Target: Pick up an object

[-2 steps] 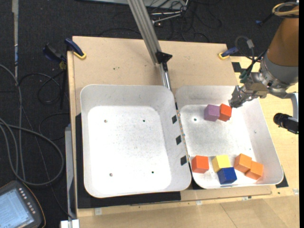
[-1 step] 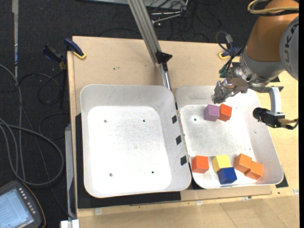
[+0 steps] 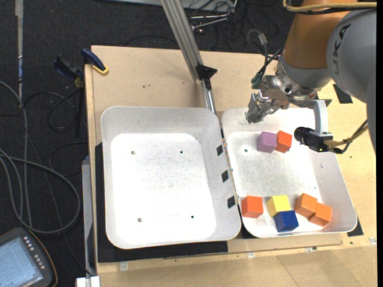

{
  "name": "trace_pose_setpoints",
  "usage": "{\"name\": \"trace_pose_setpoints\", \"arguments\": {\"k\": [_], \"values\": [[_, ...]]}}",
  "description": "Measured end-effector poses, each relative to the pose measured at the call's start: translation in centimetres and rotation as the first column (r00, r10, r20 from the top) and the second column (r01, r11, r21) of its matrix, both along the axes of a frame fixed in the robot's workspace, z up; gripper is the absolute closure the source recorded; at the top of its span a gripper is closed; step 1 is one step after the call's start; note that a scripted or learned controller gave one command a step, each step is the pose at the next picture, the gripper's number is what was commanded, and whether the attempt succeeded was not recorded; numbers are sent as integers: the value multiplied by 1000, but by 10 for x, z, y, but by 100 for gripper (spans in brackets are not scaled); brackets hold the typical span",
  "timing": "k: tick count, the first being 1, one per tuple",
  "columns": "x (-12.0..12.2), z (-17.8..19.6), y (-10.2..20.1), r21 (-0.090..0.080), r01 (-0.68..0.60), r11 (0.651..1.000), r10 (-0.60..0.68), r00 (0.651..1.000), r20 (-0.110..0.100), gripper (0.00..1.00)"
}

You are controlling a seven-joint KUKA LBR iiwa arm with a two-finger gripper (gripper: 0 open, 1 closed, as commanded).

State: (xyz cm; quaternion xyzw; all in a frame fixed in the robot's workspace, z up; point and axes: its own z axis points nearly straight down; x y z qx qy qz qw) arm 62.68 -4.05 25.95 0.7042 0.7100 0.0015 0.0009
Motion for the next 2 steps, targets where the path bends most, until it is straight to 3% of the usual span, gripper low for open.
{"name": "trace_pose_setpoints", "arguments": {"k": [2], "values": [[24,1,103,0,1,1000,-1,1000,0,100]]}}
